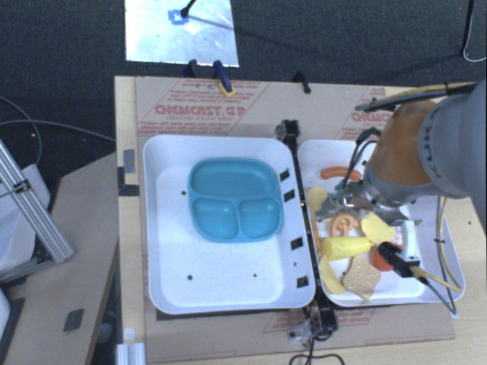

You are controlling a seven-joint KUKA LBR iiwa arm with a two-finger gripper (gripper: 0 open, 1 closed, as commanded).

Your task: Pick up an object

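I see my gripper [340, 202] low in the right bin [434, 293], among the toy food, but I cannot tell how it is set. A pretzel [344, 224] lies just beside it at six o'clock, a yellow corn cob [347, 245] beyond that, then a slice of bread [361, 277]. A hot dog [340, 172] sits at twelve o'clock. Off at nine o'clock, the left bin [228, 280] holds a blue divided plate [233, 199].

A thick grey arm [456, 147] with a broad orange band [399, 154] above the wrist; black cables trail alongside it.
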